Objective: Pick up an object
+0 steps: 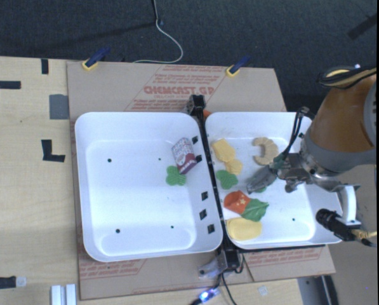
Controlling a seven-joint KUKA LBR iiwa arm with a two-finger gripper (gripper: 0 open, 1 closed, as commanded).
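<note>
We see a robotics lab or test workshop, not a home. A grey and orange industrial arm (pixel 341 126) reaches over two white bins (pixel 94 170) set on a cardboard sheet (pixel 176 88), which blue-and-yellow clamps (pixel 95 57) fix at its far edge. The wooden bench (pixel 24 189) carries black tape marks (pixel 49 151), a cable (pixel 167 33) runs over the dark carpet (pixel 62 11), and small toy pieces (pixel 227 154) lie in the bins.

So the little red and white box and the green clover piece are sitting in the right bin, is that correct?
Not quite. The camera view shows the red and white box and the green clover piece in the left bin, near its right wall, not in the right one.
</note>
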